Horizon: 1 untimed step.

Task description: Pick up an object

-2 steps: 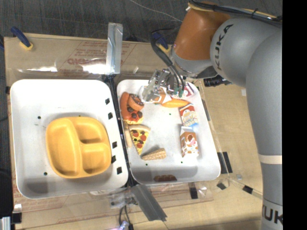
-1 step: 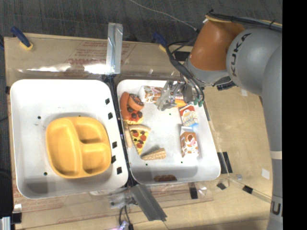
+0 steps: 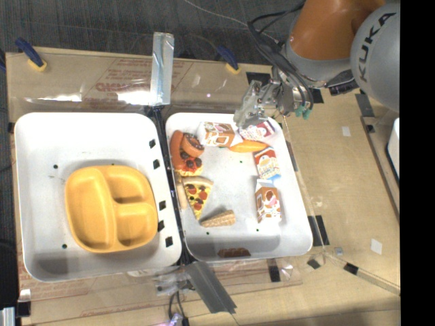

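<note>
gripper (image 3: 253, 117) above right bin's (image 3: 293, 231) far edge, pink-white packet (image 3: 260, 130) just beneath; grip state unclear

White capital letters "KUKA" are being read on the grey arm casing (image 3: 380, 43) at the upper right, running up its curve at a slant. Faint red print is being seen on the clear plastic sheet (image 3: 122, 77) behind the bins, too blurred to read. Printed faces on the small cartons (image 3: 268, 204) are being left undeciphered.
</note>
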Motion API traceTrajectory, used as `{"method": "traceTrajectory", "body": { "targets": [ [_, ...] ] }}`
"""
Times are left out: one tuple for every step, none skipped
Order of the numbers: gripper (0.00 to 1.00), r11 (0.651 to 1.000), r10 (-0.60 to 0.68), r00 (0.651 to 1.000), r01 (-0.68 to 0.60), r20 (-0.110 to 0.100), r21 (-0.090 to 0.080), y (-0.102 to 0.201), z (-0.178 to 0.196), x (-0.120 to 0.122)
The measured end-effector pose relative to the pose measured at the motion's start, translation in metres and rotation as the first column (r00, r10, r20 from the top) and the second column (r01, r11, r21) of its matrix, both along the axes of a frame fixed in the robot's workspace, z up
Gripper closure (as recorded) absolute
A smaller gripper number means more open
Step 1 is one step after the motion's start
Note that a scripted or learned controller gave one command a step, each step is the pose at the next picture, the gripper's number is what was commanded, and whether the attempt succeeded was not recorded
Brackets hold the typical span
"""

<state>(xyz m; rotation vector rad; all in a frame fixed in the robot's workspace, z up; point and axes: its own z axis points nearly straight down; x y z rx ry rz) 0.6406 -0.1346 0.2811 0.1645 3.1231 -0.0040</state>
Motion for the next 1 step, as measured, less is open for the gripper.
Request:
{"method": "traceTrajectory", "body": {
  "targets": [
    [1.00,0.981,0.194,0.981,-0.194,-0.010,0.001,-0.0177,0.0038,0.0000]
  ]
}}
